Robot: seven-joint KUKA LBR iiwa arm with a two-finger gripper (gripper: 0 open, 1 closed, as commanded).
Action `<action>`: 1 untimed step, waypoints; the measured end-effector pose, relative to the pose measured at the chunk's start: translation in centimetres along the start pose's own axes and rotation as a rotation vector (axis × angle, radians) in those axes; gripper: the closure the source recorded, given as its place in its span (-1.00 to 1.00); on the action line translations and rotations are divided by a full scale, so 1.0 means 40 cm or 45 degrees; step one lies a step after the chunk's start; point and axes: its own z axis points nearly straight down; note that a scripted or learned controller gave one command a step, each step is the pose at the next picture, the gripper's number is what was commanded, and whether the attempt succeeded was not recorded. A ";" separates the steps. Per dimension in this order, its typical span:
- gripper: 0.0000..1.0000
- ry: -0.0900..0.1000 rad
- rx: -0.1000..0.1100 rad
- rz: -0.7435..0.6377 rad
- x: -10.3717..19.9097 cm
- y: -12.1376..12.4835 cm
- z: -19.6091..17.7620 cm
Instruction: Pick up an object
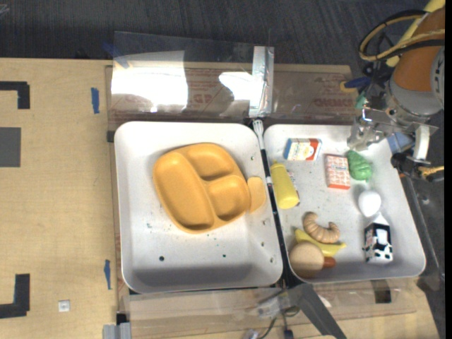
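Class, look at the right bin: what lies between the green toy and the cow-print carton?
In the camera view, a white egg lies between the green toy and the carton.

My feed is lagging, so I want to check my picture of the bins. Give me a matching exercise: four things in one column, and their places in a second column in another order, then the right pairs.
Things:
1. yellow divided tray
2. black-and-white carton
3. green item
4. yellow block

Places:
A. right bin, near front right corner
B. left bin, at its middle
C. right bin, along its left wall
D. right bin, back right, just below the tool

Pairs: 1-B, 2-A, 3-D, 4-C
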 end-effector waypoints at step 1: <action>1.00 0.003 0.007 -0.514 -0.066 -0.205 -0.031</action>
